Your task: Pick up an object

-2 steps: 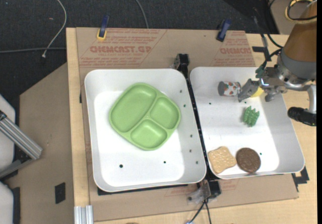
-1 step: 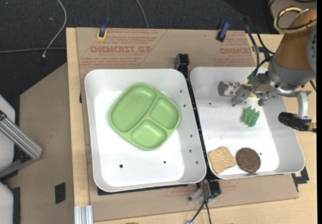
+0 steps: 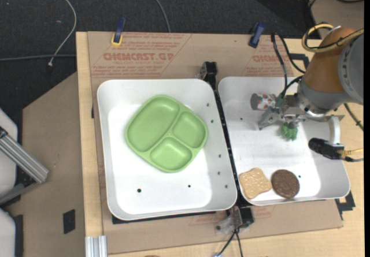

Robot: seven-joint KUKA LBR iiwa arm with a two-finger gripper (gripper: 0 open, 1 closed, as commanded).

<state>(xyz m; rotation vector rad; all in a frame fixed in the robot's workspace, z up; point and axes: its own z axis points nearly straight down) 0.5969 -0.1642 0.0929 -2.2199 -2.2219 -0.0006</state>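
In the right bin my gripper hangs low over the upper middle, at the end of the grey arm with its orange band. A small green object lies right beside and just under the gripper; whether they touch is unclear. A little white, red and grey object sits just to the upper left of the gripper. A square tan cracker and a round brown cookie lie side by side near the bin's front edge.
The left bin holds a green divided plate lying tilted in its middle. A black clamp sits at the back where the two bins meet. Cardboard lies under both bins.
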